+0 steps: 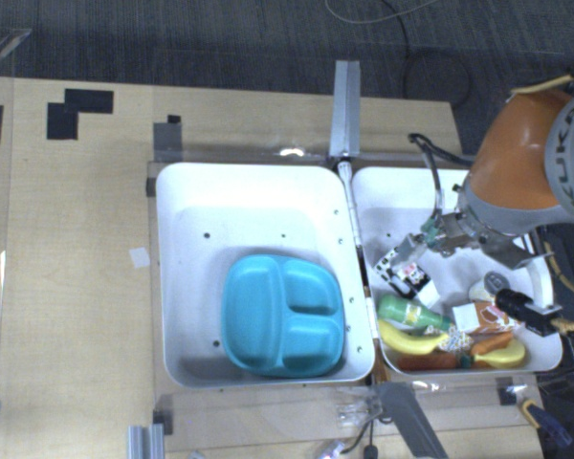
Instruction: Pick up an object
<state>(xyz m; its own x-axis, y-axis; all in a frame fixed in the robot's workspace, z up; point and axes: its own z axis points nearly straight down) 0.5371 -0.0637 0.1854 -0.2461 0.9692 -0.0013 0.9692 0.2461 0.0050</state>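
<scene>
Camera view gives you two white bins: one blue divided tray (285, 316) in the left bin (187, 256), one banana (411, 339) and one green bottle (411, 313) lower right. Gripper (402, 261) hovers above them; open or closed, you can't tell.

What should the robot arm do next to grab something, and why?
Probably go straight down a little. The gripper hangs in the right bin, just above the green toy and banana, and nothing shows between its fingers yet.
</scene>
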